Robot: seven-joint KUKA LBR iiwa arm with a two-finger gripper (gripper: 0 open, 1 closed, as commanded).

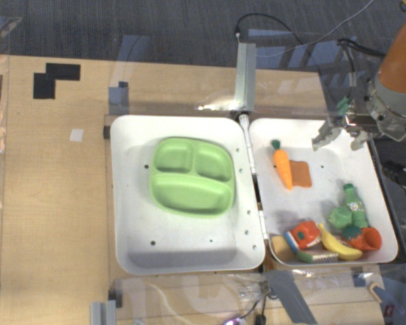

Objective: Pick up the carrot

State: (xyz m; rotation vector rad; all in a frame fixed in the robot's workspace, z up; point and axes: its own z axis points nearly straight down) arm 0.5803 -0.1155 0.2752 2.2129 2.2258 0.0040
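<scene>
An orange carrot with a small green top lies in the right bin, near its upper left corner, pointing toward the camera. A flat brown piece touches its right side. My gripper hangs over the bin's upper right part, well to the right of the carrot and apart from it. Its two fingers stand spread, open, with nothing between them.
The left bin holds a green divided plate. Along the right bin's lower edge lie a red toy, a banana, a green bottle, green vegetables and a comb-like piece.
</scene>
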